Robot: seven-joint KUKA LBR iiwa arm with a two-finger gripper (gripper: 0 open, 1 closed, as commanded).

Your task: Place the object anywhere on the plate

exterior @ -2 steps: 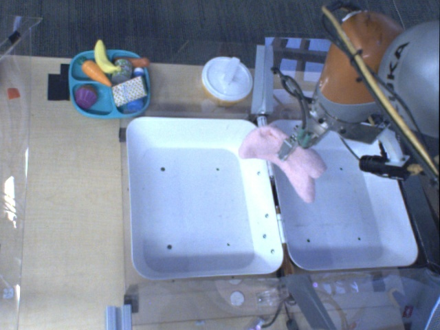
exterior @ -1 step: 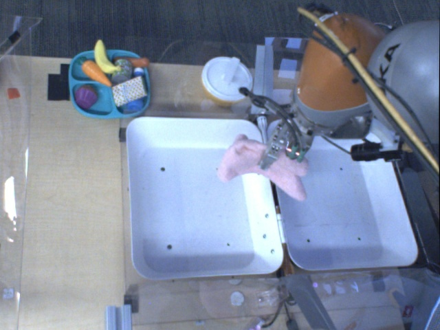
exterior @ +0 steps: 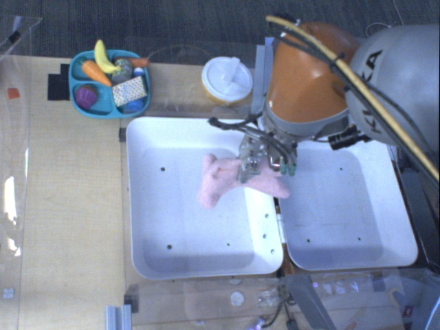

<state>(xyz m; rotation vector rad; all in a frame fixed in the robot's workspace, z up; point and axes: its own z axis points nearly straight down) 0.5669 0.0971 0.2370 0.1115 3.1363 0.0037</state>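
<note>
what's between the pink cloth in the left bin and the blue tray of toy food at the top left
In the camera view, only bare white floor and the rim of the left bin, then a strip of wooden bench, lie between the pink cloth and the blue tray.

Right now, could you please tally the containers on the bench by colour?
White bins: 2, the left bin and the right bin
Blue divided tray: 1
White lidded tub: 1
Total: 4

Soft matt pink cloth (exterior: 223,177), smooth white plastic bins (exterior: 158,205) (faintly glossy), pale wood-look bench (exterior: 62,205)
</note>
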